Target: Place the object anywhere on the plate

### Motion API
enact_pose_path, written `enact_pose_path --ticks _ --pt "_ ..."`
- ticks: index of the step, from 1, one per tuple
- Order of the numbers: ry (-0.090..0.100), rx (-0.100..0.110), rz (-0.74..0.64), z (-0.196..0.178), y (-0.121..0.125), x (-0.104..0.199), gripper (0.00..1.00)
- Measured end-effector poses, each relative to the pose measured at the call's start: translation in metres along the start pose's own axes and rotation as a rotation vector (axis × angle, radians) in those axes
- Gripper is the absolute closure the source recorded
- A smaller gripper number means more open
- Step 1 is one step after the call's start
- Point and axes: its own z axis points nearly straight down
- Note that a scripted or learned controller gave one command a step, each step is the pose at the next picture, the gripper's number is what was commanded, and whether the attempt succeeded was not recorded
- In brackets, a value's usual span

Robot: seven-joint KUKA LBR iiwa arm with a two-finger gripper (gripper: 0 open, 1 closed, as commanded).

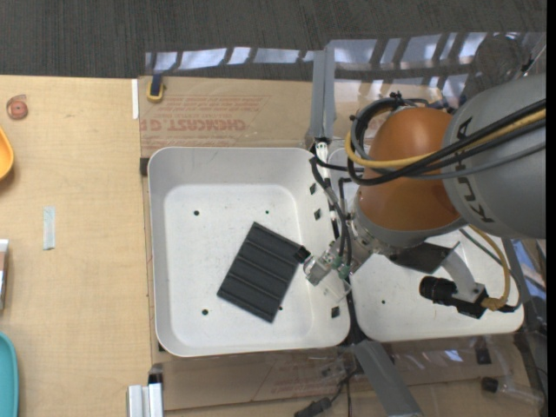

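The arm [486,146] rises closest to the lens, a grey bulk reaching in from the right, with its orange band [408,172] hanging over the seam between the two bins. Yellow and black cables loop round the band. Below it the gripper [320,269] sits low at the right wall of the left bin [153,233], pointing leftward into it. Whether it is wide or narrow cannot be told from this angle, and nothing can be seen held in it.

The black slab [261,270], flat and ribbed, lies on the floor of the left bin, right of the middle and turned at a slant. Its upper right corner comes right up to the gripper, so close that contact cannot be judged. A few small dark dots [197,214] mark the white floor around it.

The right bin [391,307] is largely covered by the arm. A sheet of cardboard [217,115] lies behind the bins. On the wooden table [78,302] to the left lies a small pale strip [49,228], well apart from the bins, and an orange thing [3,162] and a teal thing [5,380] are both cut off by the left edge
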Motion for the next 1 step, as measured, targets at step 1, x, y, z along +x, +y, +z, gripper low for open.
enact_pose_path --ticks 1 --pt "-0.004 -0.003 -0.201 -0.0820 0.1390 -0.0456 1.00"
